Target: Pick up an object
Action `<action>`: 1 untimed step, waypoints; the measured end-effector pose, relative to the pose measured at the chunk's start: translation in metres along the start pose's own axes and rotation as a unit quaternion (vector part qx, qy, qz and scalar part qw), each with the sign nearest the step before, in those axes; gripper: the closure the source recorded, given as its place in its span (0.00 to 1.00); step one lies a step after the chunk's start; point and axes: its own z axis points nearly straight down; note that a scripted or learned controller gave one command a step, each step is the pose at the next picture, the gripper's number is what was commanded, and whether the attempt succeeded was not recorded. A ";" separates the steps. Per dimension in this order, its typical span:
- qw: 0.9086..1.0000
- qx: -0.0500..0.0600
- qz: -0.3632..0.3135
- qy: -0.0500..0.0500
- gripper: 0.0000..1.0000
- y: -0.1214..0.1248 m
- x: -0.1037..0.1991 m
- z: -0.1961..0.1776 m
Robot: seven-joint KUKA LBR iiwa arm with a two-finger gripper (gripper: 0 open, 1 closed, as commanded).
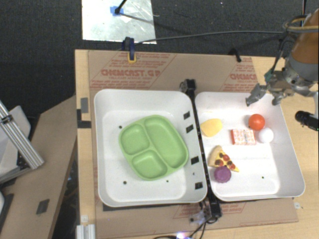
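My arm (304, 54) is running out past the right edge, leaving most of it cut off. The print on the small red-and-white box (243, 137) is showing too small for me to read. The purple thing (222, 175) just beside the pizza slice (221, 158) is looking too blurred to name. The tabletop (55, 133) is being cropped at the bottom edge.

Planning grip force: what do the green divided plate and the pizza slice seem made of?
Green divided plate: likely moulded plastic, matte; uniform colour, raised dividers.
Pizza slice: probably a plastic or rubber toy; painted-looking toppings, too small to tell which.
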 end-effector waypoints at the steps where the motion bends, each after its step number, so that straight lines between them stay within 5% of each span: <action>1: 1.000 -0.006 -0.001 -0.001 0.00 0.003 0.000 -0.008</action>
